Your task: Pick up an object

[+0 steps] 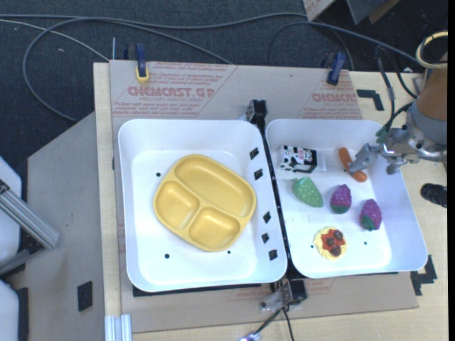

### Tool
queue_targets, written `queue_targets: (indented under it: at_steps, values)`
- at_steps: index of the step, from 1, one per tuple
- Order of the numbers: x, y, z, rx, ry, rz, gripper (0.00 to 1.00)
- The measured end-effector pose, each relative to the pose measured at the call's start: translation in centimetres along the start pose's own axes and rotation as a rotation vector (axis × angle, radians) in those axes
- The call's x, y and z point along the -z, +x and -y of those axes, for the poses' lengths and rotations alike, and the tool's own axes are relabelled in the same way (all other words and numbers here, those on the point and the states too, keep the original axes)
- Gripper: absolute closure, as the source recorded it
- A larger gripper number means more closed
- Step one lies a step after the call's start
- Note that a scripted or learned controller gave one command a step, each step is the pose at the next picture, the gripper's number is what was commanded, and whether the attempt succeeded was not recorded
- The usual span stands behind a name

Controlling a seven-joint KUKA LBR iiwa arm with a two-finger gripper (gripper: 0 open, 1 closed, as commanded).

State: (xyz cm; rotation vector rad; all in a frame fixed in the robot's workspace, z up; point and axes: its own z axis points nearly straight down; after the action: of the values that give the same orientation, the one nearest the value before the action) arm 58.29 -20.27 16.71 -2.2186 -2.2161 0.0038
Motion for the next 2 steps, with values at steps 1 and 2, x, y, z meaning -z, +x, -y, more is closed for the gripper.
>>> queue_targets:
  at_steps: [1, 2]
  values:
    - [-4.8, 0.8, -0.5, 0.002, 0.0, 0.0, 0.0]
    - [-8.4, 0.8, -0.5, 0.002, -0.001, 0.0, 0.0]
